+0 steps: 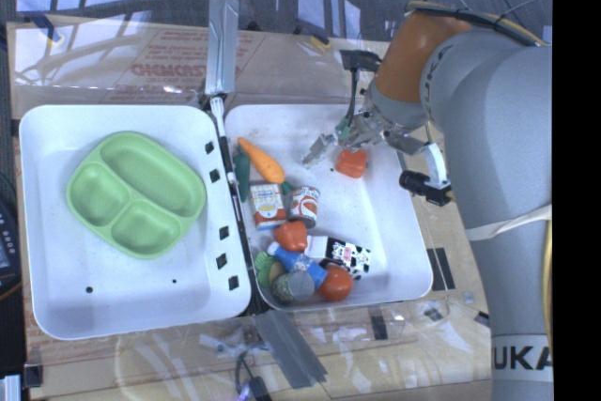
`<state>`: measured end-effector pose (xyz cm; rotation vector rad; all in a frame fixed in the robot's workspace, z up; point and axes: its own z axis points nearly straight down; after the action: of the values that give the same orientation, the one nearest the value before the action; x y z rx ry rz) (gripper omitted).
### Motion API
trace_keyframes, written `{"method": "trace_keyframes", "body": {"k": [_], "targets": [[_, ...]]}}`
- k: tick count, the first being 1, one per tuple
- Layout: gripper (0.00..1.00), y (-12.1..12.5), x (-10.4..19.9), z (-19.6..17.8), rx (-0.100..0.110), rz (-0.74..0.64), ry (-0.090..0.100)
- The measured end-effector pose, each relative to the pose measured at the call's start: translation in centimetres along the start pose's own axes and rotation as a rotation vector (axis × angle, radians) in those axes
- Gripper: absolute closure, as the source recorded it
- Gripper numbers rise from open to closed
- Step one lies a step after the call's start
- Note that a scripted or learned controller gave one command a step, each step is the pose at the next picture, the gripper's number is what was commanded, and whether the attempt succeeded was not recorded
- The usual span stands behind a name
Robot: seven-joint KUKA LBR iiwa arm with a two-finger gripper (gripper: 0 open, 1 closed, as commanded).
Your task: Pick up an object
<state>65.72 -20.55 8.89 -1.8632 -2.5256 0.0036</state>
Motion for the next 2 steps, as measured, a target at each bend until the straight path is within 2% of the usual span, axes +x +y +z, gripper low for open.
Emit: {"method": "trace_keyframes", "body": {"k": [1,2], "targets": [[0.0,0.9,3.0,-5.1,0.001,-0.05,0.001],[0.0,-1.4,7.9,-4.4,0.008,0.168,0.004]]}}
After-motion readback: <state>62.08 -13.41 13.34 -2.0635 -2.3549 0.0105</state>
